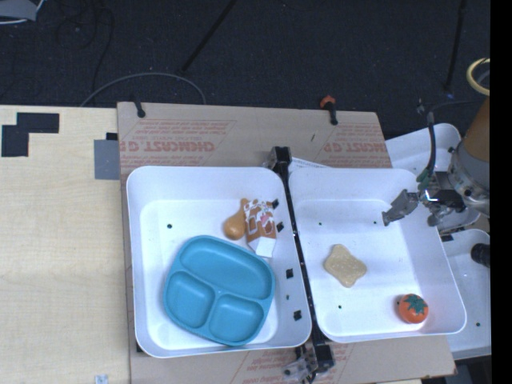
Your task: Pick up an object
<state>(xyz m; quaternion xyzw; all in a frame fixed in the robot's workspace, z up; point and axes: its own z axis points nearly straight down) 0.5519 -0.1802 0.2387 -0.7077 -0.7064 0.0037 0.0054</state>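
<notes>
Over right bin (448,294) far edge: pincer (412,205) blurred, finger state unclear; arm cut off at frame edge.

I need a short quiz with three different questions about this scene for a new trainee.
1. True or false: the blue plastic divided tray lies in the left white bin.
2. Which thing lies nearest the right white bin's front right corner? A) beige bread-shaped toy B) small orange round toy C) brown and white toy
3. Fill in: the end effector hangs over the ____ bin.

Key: 1 true; 2 B; 3 right.
</notes>
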